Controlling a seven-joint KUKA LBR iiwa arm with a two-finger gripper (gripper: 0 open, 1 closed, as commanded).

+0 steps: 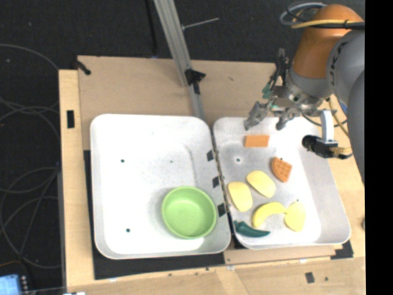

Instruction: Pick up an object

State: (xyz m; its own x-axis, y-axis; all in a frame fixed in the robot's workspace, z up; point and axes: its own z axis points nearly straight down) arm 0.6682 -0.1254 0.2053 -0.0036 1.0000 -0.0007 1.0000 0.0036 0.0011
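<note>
Overhead, slanted look at a tan bench [135, 85] bearing two shallow white bins side by side; left bin [147, 146] across the middle of the frame, holding a light green bowl [188, 211] near its lower right corner; right bin [319, 189] at centre right, holding a scatter of small items; an orange rectangular block [256, 141] near the bin's upper edge; an orange waffle-patterned piece [282, 169] below and to the right of the block; two pale yellow oval pieces [261, 183] [240, 196] near the bin's middle, close together; a yellow banana [268, 212] lower down, with a yellow rounded piece [295, 217] just beside its right end; a dark green pepper-like item [250, 229] at the bin's lower left edge; grey arm with orange band [322, 42] entering from the upper right of the frame; tool [267, 120] poised at the upper edge of the right bin, above the orange block, its two fingers spread wide apart with nothing between them; block apart from both fingertips; a slanted metal pole [175, 42] running from the top of the frame down toward the gap between the bins.
</note>
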